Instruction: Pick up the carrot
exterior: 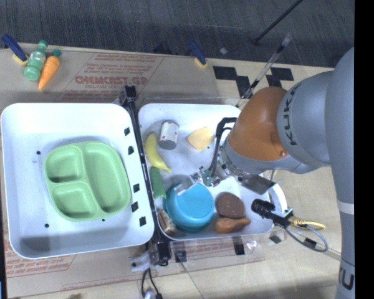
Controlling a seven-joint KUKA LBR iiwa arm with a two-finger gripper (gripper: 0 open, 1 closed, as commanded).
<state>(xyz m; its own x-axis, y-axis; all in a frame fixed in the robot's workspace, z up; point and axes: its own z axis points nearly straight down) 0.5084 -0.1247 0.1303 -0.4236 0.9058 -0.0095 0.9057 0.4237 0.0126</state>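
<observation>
The carrot [48, 71], orange with a green top, lies on the brown board beyond the far left corner of the left bin [12, 123], outside both bins. A green toy bottle [34, 64] lies right beside it. My gripper [203, 178] hangs low in the right bin [174, 112], just above the far rim of a blue bowl [190, 208], far from the carrot. Nothing shows in its grasp.
A green divided plate [87, 179] lies in the left bin. The right bin holds a small can [168, 134], a yellow wedge [201, 138], a banana [154, 153], a green cucumber [157, 183] and two brown food pieces [230, 205]. Blue clamps [14, 47] grip the board's far edge.
</observation>
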